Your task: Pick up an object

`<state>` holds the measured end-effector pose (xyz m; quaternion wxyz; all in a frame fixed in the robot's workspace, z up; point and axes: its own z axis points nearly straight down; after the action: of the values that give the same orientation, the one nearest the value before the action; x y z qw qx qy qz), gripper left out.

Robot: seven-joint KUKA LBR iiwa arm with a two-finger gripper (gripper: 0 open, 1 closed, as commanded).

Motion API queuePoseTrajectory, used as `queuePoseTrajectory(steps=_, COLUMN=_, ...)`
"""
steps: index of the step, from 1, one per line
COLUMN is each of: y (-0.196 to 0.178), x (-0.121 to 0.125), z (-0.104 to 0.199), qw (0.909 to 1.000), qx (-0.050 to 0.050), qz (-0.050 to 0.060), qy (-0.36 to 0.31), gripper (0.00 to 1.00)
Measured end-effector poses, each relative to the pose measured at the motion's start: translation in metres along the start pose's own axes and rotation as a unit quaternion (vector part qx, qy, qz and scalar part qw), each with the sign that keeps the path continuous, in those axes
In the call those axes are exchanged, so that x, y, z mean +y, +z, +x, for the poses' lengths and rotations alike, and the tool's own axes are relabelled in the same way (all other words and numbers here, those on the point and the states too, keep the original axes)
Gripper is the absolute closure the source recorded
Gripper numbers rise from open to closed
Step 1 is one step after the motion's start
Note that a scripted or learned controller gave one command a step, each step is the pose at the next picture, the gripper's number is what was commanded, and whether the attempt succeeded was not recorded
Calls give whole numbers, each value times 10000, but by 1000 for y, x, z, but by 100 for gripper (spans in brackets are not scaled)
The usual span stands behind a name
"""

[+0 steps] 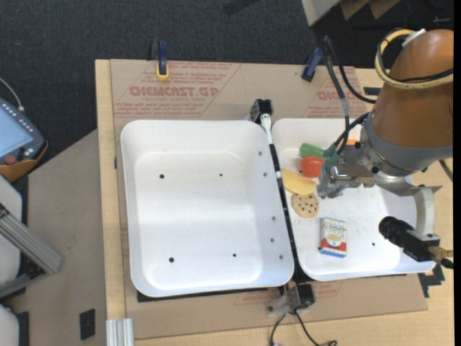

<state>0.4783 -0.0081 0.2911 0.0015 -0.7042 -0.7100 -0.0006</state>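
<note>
The right bin (pixel 360 262) holds a green piece (pixel 312 151), a red piece (pixel 311 166), a yellow wedge (pixel 297 182), a round cookie (pixel 305 205) and a small white, blue and red box (pixel 333 236). My gripper (pixel 326 184) hangs over the bin's middle, just right of the yellow wedge and below the red piece. The orange and grey arm covers most of it from above, and nothing shows between its fingers.
The left bin (pixel 144 215) lies beside the right one, parted by a black-edged rim (pixel 277 186). Both rest on a brown board (pixel 187 85) with blue clamps at its far edge.
</note>
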Motion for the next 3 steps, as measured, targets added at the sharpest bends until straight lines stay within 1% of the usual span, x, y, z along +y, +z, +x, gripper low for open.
queuePoseTrajectory(steps=1, y=-35, x=45, z=74, qw=10000, qx=-13, qz=-45, qy=3, gripper=100)
queuePoseTrajectory(steps=2, y=-26, x=0, z=83, qw=10000, qx=-11, qz=21, qy=32, gripper=100)
queuePoseTrajectory(steps=3, y=-109, x=3, z=131, qw=10000, qx=3, qz=-55, qy=9, gripper=100)
